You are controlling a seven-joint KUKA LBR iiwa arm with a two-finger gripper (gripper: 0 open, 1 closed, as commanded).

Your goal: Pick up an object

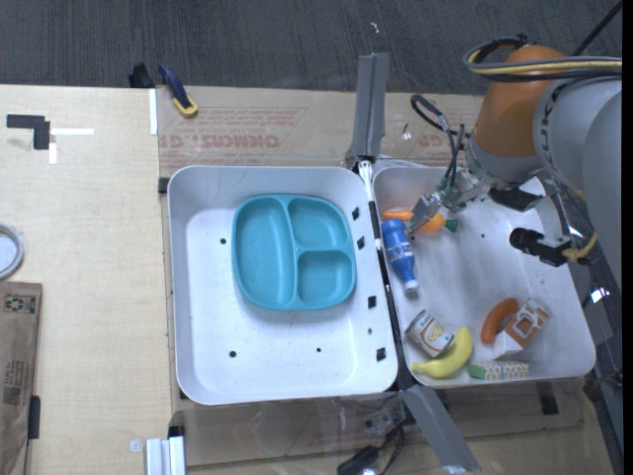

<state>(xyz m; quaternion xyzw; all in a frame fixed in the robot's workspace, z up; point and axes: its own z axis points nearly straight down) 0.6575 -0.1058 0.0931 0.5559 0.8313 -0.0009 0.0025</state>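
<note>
The orange carrot-like piece [423, 218] lies in the upper left corner of the right bin [554, 369], just beside the top of the blue bottle [399, 251]. The gripper [438, 204] is right at it, low in the bin; whether the piece sits between its fingertips, or how the gripper is set, I cannot tell.

To do this step well, the gripper should probably centre over the orange piece rather than its green end, keep off the bin wall and the bottle, and lift straight up so nothing gets dragged along.

Lower in the same bin are a small can [428, 332], a banana [445, 357] and an orange sausage-shaped toy [497, 320] touching a small box [529, 322]. The left bin [198, 295] holds a teal divided plate [294, 252]. Both sit on a pale wooden counter [79, 265] with cardboard [237, 132] behind, and dark floor [247, 18] across the top of the frame.
</note>
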